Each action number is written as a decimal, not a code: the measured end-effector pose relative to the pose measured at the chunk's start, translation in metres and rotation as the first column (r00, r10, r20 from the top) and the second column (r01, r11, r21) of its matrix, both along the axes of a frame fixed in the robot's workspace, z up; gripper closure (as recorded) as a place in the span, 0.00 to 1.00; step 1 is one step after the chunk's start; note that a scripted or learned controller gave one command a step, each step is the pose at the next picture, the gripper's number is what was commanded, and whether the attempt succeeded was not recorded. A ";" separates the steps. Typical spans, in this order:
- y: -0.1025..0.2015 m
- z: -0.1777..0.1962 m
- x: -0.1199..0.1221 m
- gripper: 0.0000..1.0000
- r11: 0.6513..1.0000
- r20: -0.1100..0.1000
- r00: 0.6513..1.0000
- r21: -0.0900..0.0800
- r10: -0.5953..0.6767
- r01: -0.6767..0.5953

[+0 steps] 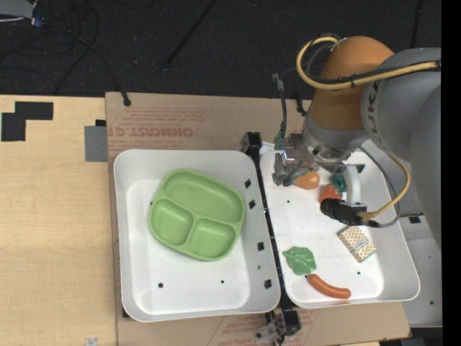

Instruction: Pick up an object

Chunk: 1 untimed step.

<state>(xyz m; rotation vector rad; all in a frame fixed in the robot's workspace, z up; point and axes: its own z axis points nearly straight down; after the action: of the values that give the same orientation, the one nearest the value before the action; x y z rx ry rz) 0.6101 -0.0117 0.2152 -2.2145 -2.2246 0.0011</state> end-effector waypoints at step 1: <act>0.055 0.011 0.008 1.00 1.000 0.000 1.000 0.000 0.001 -0.001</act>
<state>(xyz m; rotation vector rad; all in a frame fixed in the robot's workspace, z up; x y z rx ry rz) 0.6185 0.0433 0.2266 -2.2137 -2.2253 0.0003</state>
